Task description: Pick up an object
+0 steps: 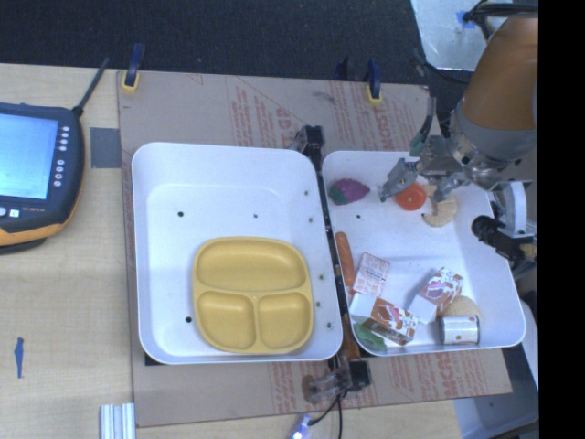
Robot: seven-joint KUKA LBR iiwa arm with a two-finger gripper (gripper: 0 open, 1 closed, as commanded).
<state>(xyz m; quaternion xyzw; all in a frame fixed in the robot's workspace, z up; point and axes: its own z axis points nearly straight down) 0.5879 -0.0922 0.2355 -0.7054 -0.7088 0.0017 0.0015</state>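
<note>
The arm, grey with an orange band, reaches in from the 3 o'clock side and hangs over the upper part of the right bin. Its end effector sits directly above a small red, tomato-like object, with dark fingers splayed to either side of it — one toward 9 o'clock, one toward 3 o'clock. The fingers look spread apart and released rather than clamped; whether they touch the red object cannot be told from this angle.

Just at 3 o'clock of the red piece lies a pale tan item, partly under the wrist hardware. At 9 o'clock of it, near the bin's upper-left corner, rests a purple object.

Lower in the same bin, an orange carrot-shaped piece lies along the left wall. Beside it sits a small white-and-red packet, and toward 6 o'clock a printed carton overlaps something green. At the lower right corner are a red-and-white wrapper and a silver can on its side.

The left bin holds a yellow divided tray — three compartments, lying flat in the bin's lower half.

Both bins rest on a brown cardboard sheet on the bench. At the far 9 o'clock edge sits a handheld control pendant with a lit screen.
</note>
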